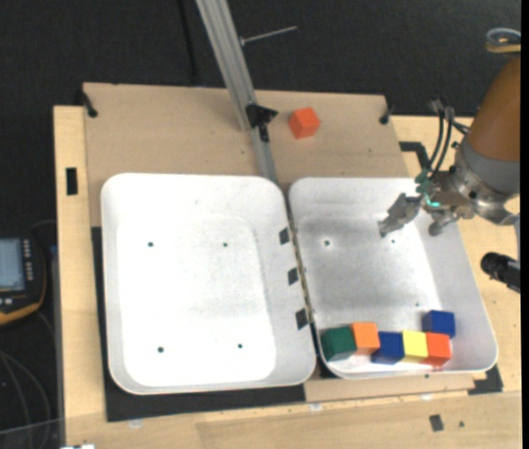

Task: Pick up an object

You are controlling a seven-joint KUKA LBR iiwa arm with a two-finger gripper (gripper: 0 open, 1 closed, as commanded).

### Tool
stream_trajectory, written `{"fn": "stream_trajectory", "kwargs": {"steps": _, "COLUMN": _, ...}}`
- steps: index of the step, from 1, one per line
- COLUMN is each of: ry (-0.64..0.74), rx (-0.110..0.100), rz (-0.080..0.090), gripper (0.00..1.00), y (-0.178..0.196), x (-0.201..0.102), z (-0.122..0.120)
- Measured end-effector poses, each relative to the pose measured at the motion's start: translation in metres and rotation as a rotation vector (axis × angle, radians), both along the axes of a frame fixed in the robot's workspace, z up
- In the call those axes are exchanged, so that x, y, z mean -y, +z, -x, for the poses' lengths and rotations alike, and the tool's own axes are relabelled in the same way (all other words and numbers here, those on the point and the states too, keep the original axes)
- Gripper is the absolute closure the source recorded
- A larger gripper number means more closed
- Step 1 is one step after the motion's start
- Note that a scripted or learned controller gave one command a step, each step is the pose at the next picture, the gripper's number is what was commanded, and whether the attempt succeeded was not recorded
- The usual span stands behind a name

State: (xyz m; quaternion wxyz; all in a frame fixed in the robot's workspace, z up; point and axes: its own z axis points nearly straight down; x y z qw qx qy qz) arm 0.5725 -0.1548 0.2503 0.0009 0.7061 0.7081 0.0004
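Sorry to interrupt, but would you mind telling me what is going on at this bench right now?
A grey and orange robot arm is reaching in over the right bin, its gripper above the bin's upper part with nothing between its fingers. The coloured blocks it could pick up sit in a cluster along that bin's near edge, untouched. One orange block lies outside on the board behind the bins. The left bin sits alongside.

My arm reaches in from the right, my gripper hanging low with fingers spread, holding nothing.
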Motion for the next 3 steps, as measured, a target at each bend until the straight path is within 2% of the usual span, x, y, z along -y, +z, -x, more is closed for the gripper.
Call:
{"fn": "stream_trajectory", "kwargs": {"steps": 1, "ry": -0.005, "rx": -0.009, "rz": -0.001, "gripper": 0.00, "y": -0.135, "x": -0.001, "z": 0.042}}
{"fn": "stream_trajectory", "kwargs": {"steps": 2, "ry": -0.006, "rx": -0.001, "rz": 0.001, "gripper": 0.00, "y": -0.153, "x": 0.004, "z": 0.037}}
{"fn": "stream_trajectory", "kwargs": {"steps": 3, "ry": 0.000, "rx": 0.005, "rz": 0.002, "gripper": 0.00, "y": -0.107, "x": 0.009, "z": 0.007}}
